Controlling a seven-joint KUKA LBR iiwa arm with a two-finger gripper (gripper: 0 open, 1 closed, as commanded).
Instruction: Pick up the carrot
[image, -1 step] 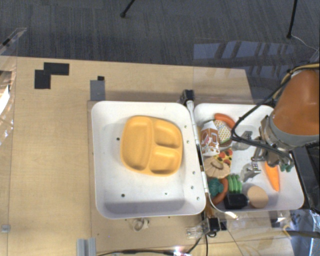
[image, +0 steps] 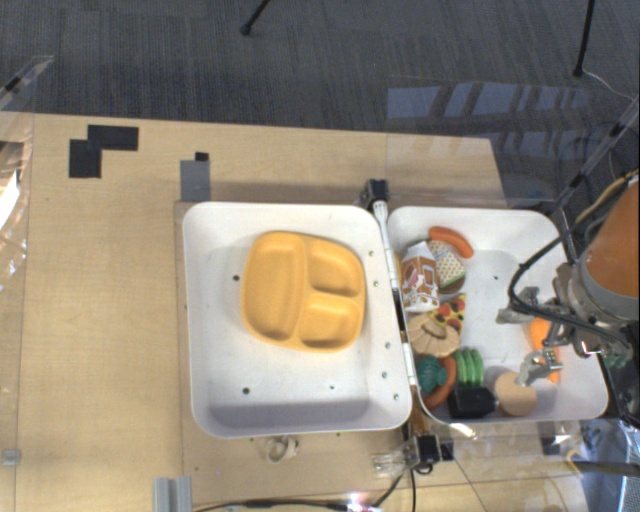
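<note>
**Hand low over the carrot, grasp not confirmed**

While the arm reaches in from the right, its hand (image: 548, 352) hangs low over the right bin (image: 500, 222), close to that bin's right wall. An orange piece that I take for the carrot (image: 539, 331) lies there, just under the metal parts of the hand, and part of it is hidden. Whether the carrot is already gripped, I cannot tell, because the wrist covers the place.

Most other toys lie in a heap along the left side of the same bin, well apart from the carrot; a beige round piece (image: 517, 396) lies near the hand. The left bin (image: 205, 300) carries a yellow divided tray (image: 303, 288).

As I judge it, the approach is done, but the closing and the lift are left.
</note>
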